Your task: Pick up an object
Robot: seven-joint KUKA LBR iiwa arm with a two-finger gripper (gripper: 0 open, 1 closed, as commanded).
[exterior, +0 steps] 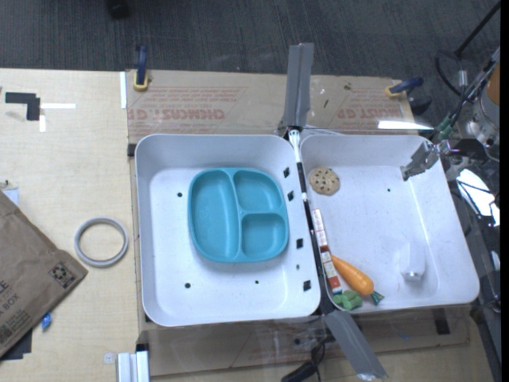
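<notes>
Nearest, a toy carrot lies in the right bin's near-left corner, probably light, stiff and slick; grip across its middle. Whether the hand, far right, is spread, I cannot tell.

Flat brown cardboard sheet behind the bins: carried red print, upside down, seeming to read "CHEMCOTE"; the rest was too small.
Brown cardboard box at left edge: bore dark letters "BOX".
</notes>
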